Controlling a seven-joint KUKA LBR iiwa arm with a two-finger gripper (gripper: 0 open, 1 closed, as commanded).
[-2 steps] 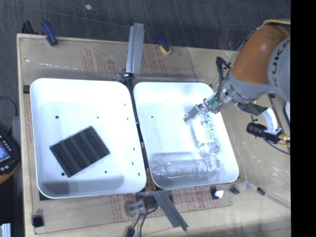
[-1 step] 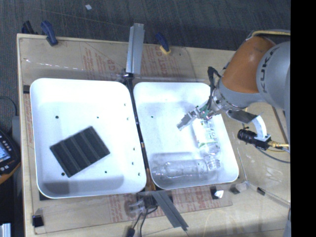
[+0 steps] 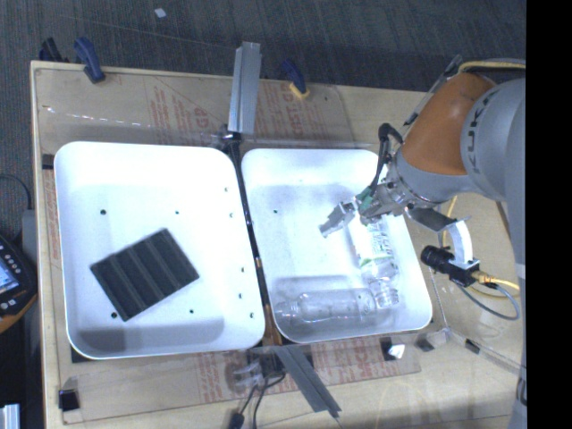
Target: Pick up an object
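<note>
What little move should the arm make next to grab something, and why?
Probably lower straight down a little. The gripper hangs over the right bin, close beside the upper of two clear plastic bottles; the other bottle lies along the bin's near wall. Nothing shows between its fingers, so it likely must drop onto that nearest bottle before closing.

Bench (image 3: 357, 105) with two white bins (image 3: 80, 164)
</note>
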